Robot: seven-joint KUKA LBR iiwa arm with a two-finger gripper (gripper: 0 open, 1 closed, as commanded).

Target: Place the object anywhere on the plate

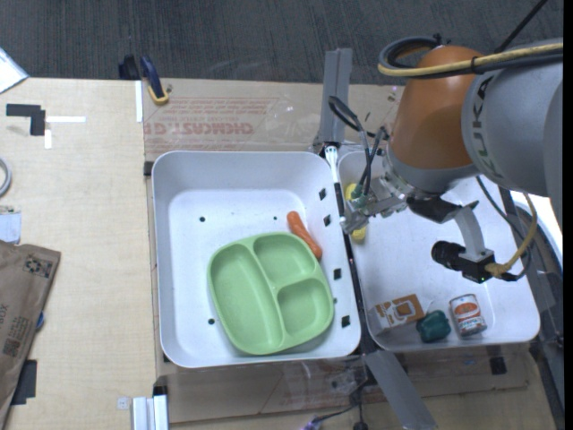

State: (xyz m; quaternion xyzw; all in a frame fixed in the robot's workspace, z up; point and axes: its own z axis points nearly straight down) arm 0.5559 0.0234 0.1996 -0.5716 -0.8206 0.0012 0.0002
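camera view: the hand [360, 206] sits low in the right bin [501, 330], at its left wall, over a yellow object [357, 231]; finger state cannot be determined. the green plate [269, 294] lies in the left bin [179, 240], with an orange carrot [303, 233] touching its upper right rim.

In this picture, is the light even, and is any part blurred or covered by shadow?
Camera view: light is bright and fairly even on both white bins; the green plate and orange carrot look sharp; the arm casts a soft shadow over the right bin's upper part, where the gripper and a yellow object are hard to read.
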